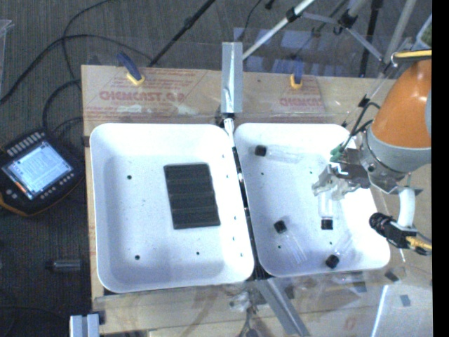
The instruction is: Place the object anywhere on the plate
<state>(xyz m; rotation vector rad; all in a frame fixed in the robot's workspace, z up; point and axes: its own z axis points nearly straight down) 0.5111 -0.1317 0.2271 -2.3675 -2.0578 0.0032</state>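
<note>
Jaws: can't tell, too blurred to read.
Gripper (pixel 328 188): low over right bin (pixel 309 135), near its right wall.
Objects: four clear pieces with black caps in right bin — cap (pixel 260 150) top left, cap (pixel 280 226) lower middle, cap (pixel 326 223) just below gripper, cap (pixel 332 261) bottom right.
Plate (pixel 191 195): dark ribbed slab, flat in left bin (pixel 119 258), middle, nothing on it.

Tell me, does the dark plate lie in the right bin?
No, the dark plate lies in the left bin, away from the gripper.
</note>
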